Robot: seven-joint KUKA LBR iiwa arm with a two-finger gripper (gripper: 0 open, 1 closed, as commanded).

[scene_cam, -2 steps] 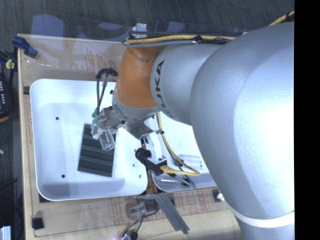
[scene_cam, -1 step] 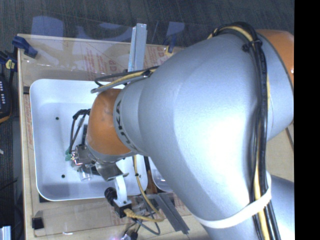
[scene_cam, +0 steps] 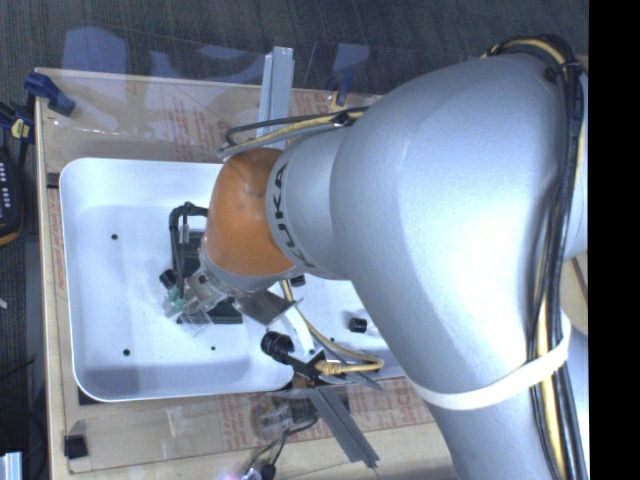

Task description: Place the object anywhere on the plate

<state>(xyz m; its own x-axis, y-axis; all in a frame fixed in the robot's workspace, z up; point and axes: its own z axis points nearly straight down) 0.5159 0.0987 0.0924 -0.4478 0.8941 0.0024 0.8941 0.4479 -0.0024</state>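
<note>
claw [scene_cam: 185, 303] lowered into the left bin [scene_cam: 90, 268], near its middle, under the grey arm [scene_cam: 450, 238].

its state cannot be told, as the wrist hides it. a small greenish object [scene_cam: 174, 296] is seen right at the claw's tip on the bin floor; whether it is held cannot be judged, and the plate cannot be made out.
</note>
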